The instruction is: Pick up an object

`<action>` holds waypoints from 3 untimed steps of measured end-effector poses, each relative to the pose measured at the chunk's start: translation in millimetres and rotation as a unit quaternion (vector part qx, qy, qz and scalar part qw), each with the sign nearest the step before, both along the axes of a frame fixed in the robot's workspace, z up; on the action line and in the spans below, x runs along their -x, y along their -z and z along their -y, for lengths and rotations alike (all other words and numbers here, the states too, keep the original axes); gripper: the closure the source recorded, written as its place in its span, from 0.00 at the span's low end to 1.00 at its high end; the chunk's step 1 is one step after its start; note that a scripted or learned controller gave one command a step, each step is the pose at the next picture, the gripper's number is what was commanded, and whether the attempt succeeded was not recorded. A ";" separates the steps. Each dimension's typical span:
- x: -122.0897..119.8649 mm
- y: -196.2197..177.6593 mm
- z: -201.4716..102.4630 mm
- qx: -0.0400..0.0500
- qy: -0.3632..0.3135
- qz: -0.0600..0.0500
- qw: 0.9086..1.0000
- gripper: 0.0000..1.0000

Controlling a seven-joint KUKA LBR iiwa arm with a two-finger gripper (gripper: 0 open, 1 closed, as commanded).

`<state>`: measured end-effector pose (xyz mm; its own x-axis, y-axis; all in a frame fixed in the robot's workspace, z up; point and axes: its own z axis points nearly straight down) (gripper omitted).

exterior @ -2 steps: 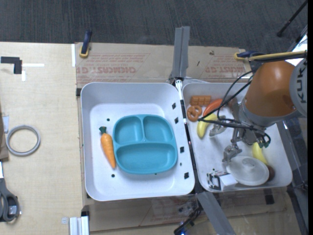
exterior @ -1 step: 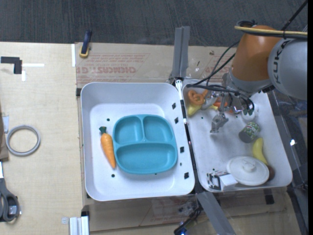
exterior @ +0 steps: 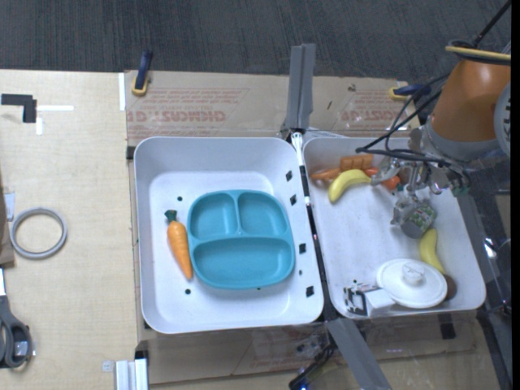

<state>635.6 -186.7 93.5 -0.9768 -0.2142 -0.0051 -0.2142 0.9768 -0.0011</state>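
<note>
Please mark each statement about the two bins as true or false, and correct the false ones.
1. The carrot lies inside the blue divided plate. False: it lies on the bin floor beside the plate's left edge.
2. The right bin contains two bananas. True: one near the top, one by the right wall.
3. The gripper is over the left bin. False: it is over the right bin.
4. A white lidded dish sits in the right bin. True.

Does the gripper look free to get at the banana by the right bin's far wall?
Probably yes. The banana lies uncovered just beside the gripper; a carrot piece touches it, which may crowd a grasp.
</note>
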 end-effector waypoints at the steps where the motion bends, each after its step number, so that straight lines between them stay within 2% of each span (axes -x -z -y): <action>1: -1.9 -11.2 -0.3 0.001 -0.001 0.003 1.000 1.00; 2: -19.4 -141.6 -31.7 0.000 -0.055 0.002 0.998 1.00; 3: -24.7 -177.6 -49.3 0.001 -0.167 0.001 0.986 1.00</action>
